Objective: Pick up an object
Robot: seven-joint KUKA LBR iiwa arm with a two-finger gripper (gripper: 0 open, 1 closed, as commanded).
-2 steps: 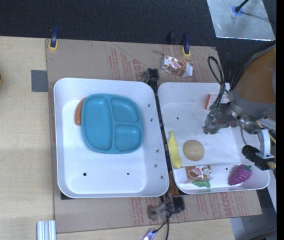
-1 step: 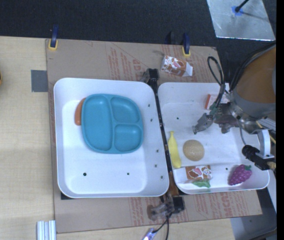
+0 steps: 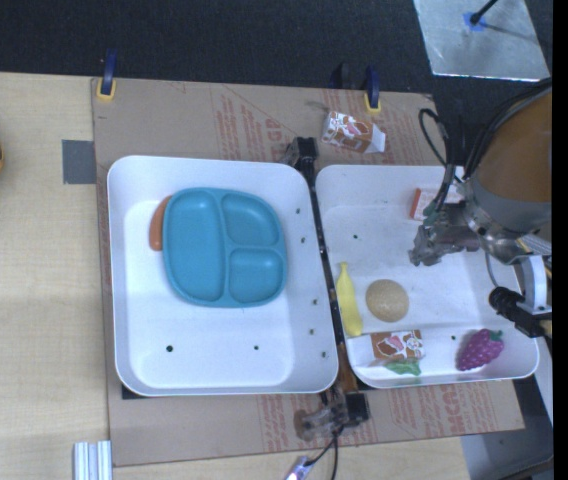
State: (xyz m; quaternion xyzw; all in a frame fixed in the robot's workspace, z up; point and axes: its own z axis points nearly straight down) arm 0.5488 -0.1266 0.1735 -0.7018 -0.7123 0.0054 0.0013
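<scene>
Jaws over the right white bin (image 3: 364, 193), cardboard-covered bench (image 3: 214, 118) beneath.

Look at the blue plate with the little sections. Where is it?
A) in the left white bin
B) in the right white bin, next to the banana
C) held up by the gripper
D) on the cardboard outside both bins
A: the blue plate lies flat inside the left white bin, while the banana is across the divide in the right white bin.
</scene>
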